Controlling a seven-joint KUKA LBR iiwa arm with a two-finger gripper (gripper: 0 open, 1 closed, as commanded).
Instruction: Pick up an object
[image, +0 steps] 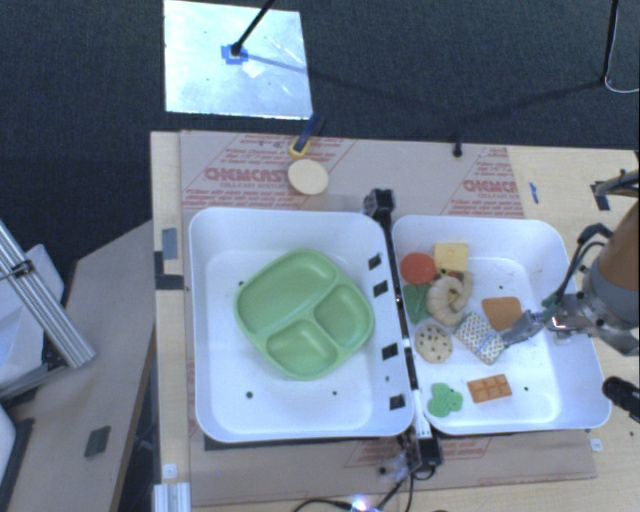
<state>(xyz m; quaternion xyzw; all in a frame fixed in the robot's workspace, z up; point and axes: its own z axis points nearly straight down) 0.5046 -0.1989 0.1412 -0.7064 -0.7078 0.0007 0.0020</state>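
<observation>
The right bin (560, 400) holds several toy foods: a red tomato (418, 268), a yellow cheese block (451, 257), a beige ring-shaped pastry (448, 297), a chocolate-chip cookie (433, 342), a brown toast slice (500, 309), a checkered packet (480, 339), an orange cracker (489, 388) and a green leafy piece (445, 401). My gripper (517, 331) reaches in low from the right, its tip lying between the toast slice and the checkered packet, close to both. Whether it touches either is unclear.
The left bin (220, 400) carries a green divided plate (303, 313). A black divider (392, 300) runs between the bins. Behind them a tan disc (308, 177) lies on the cardboard. The arm's wrist (610, 300) hangs over the right bin's right wall.
</observation>
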